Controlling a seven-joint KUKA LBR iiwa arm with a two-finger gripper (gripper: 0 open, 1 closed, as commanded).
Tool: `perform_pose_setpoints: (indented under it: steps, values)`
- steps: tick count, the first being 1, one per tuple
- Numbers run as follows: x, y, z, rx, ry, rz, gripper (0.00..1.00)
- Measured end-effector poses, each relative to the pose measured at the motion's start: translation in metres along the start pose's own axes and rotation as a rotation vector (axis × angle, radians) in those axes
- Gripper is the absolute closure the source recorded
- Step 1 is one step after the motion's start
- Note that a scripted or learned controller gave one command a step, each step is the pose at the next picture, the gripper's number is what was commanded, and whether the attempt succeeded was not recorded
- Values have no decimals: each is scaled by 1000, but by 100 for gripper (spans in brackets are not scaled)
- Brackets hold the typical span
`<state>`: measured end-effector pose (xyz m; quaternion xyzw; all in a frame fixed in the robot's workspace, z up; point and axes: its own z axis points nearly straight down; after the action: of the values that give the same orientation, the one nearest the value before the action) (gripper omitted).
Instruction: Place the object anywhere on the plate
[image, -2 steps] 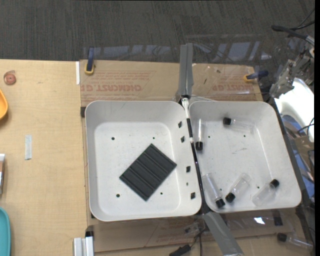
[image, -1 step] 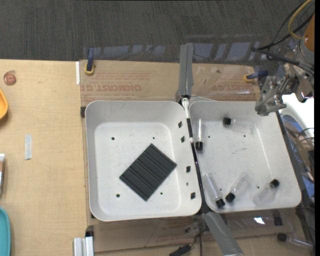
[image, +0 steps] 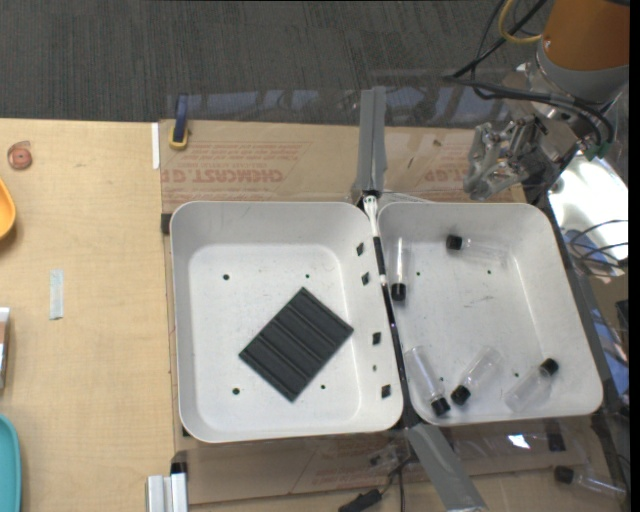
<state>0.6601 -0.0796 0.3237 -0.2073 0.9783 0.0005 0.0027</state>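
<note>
Tubes (image: 475, 373) lie below my tool (image: 497, 160); I can't tell its state. Nothing picked; next, descend, then carry to the plate (image: 297, 343).

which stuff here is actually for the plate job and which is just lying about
For the job:
- dark ribbed plate in the left bin
- clear capped tubes in the right bin
- pincer, above the right bin's far edge

Lying about:
- orange dish at the left edge
- teal item
- cardboard sheet
</note>
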Motion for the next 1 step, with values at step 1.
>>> perform_pose_setpoints:
  steps: [1]
  values:
    - [-1, 2, -17, -1, -1, -492, 100]
